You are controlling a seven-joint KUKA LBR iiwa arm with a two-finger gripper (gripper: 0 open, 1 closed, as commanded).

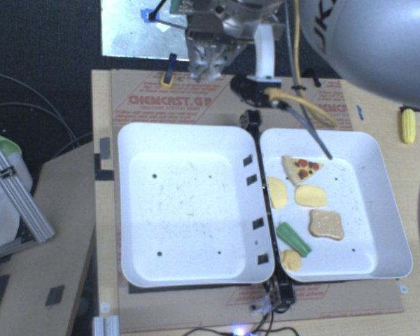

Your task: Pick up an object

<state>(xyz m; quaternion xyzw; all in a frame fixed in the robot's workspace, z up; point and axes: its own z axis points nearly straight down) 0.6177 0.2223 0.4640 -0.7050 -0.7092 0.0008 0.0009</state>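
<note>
The right bin (360,187) holds several toy foods along its left half. These are a pizza slice (302,168), a pale yellow oval (277,192), a yellow lump (310,196), a slice of toast (326,225), a green stick (293,238) and a small yellow piece (291,260). My gripper (208,65) hangs high beyond the far edge of the left bin (185,201), well away from the foods. Nothing shows under it but the cardboard.
Both bins rest on a cardboard sheet (161,100). A divider with black clips (255,187) joins the bins. A yellow cable (304,103) runs above the right bin's far edge. A small yellow object (407,125) lies on the bench at the right. A metal frame (14,187) stands at the left.
</note>
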